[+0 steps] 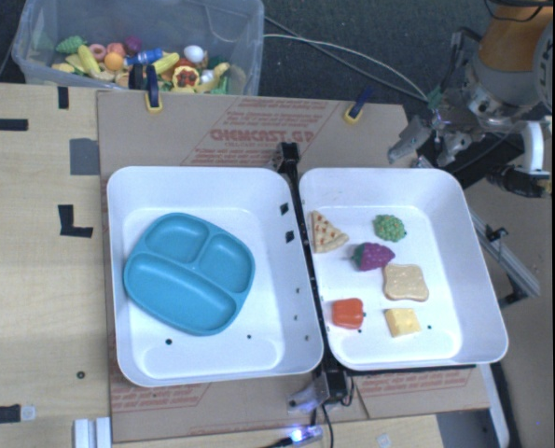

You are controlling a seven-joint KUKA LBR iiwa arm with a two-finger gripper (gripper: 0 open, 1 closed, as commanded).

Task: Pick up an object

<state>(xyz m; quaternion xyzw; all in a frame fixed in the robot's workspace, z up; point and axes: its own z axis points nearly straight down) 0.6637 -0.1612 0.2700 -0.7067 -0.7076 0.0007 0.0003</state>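
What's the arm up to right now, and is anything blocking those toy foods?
End effector above right bin's far rim, holding nothing. Six toy foods loose in bin: waffle slice, broccoli, grapes, toast. Nothing in the way.

The one camera sat high above the bench [34, 250] and looked down at a slant. The claw [424, 140] was near the top right of the picture, with the arm [515, 35] coming in from the right behind it. Both white bins fit in the picture: the right bin [445, 194] lay just below the claw, and the left bin [137, 194] lay farther off to its left. A clear tub [230, 26] was far to the left of the claw, at the top edge. The camera was far enough back to show the bench around the bins and some dark floor [352, 17] beyond.
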